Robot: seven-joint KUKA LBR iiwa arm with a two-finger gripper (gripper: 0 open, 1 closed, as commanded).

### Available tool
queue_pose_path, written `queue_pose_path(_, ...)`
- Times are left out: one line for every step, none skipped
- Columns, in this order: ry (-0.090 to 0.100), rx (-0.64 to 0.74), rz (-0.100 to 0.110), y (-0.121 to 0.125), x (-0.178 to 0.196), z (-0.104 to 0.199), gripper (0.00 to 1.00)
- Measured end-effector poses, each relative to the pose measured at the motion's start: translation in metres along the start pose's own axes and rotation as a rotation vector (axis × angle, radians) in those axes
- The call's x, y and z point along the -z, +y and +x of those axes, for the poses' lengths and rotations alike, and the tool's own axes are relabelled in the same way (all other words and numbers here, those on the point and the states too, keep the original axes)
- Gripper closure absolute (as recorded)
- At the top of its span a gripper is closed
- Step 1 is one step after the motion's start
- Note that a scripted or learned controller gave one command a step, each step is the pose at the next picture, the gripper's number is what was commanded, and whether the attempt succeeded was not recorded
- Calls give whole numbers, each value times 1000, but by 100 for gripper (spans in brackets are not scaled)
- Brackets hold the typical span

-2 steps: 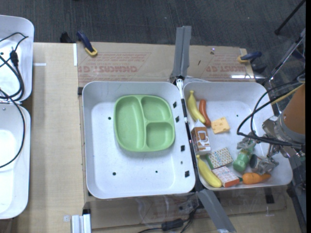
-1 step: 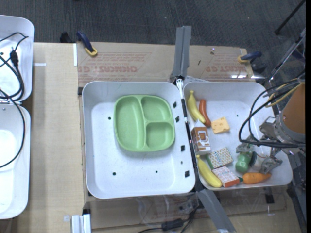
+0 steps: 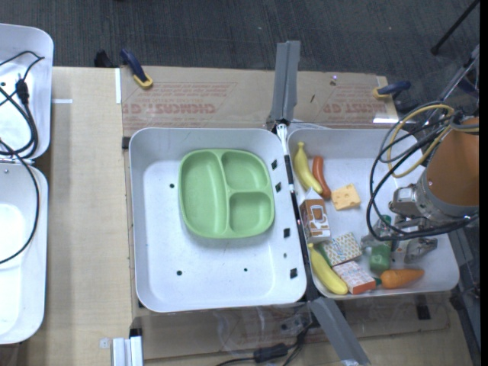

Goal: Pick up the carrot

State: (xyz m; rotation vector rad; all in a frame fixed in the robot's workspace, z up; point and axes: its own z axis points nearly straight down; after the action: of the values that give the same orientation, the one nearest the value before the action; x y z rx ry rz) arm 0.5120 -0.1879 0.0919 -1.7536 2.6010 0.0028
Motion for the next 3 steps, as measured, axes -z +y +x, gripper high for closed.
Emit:
queue_pose_path(-5,16,-1,12,0,35,0)
queue_pose_path(-5,235,-5,20,-1,38,0)
queue_pose_path(1,-213,1,39,14,-9,0)
